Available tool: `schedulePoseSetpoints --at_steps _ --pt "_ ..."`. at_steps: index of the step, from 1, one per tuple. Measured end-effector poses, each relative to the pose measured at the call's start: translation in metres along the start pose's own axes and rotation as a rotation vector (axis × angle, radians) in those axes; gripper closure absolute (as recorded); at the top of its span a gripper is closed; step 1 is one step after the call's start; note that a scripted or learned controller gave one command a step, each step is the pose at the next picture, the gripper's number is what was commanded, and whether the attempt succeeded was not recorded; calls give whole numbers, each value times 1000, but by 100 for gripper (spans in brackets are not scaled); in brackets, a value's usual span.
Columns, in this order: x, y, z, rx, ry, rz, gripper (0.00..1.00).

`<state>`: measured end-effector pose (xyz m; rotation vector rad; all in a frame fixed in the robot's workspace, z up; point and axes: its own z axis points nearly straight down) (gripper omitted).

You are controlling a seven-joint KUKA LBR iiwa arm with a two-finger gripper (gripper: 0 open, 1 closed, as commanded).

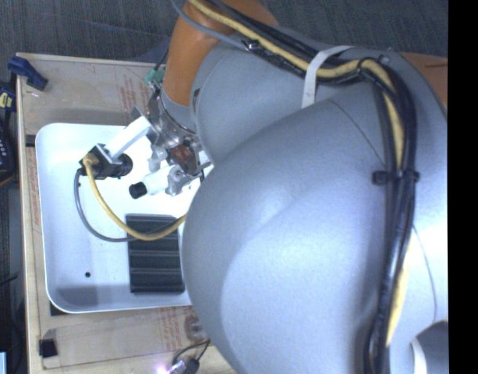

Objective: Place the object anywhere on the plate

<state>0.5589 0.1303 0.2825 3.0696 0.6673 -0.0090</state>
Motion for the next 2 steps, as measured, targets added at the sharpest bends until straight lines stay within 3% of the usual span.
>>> schedulePoseSetpoints --at_steps 1,2 --pt "4 57 -50 2 1 -442 100" --pt "-78 60 78 4 -2 -303 100"
